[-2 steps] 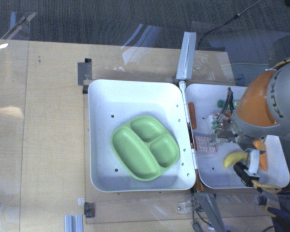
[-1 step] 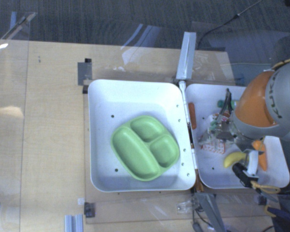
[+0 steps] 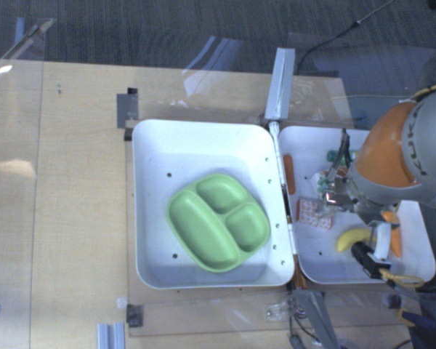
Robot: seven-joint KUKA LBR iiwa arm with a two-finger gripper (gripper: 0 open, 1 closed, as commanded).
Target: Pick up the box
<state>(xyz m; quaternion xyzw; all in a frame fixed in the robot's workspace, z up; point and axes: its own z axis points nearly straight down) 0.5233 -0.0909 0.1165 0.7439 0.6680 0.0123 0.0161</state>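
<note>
Right now the arm [image 3: 392, 158] reaches in from the right of the camera view and hangs over the right bin [image 3: 305, 142]. Its orange band sits above the middle of that bin. The end effector [image 3: 333, 193] points down toward the bin's left half, but it is small and cluttered at this angle, so you cannot tell whether it is wide or narrow, and nothing can be seen held in it.

You will find the box [image 3: 312, 214] lying flat on the floor of the right bin, near the left wall. It is a thin box with a red and white pattern, just below and to the left of the end effector in the view. Whether the two touch is not clear.

Around it, a banana [image 3: 349, 239] lies just to the right of the box, toward the near edge. A slim orange stick [image 3: 288, 174] lies along the left wall, further back than the box. A small green thing [image 3: 333, 154] sits toward the far side, partly behind the arm, and an orange piece [image 3: 396, 240] shows near the right wall (half hidden, so its shape is unclear).

On the bench [image 3: 58, 195], the left bin [image 3: 152, 138] holds a green divided plate [image 3: 218, 220], turned at a slant, well apart from the arm.
</note>
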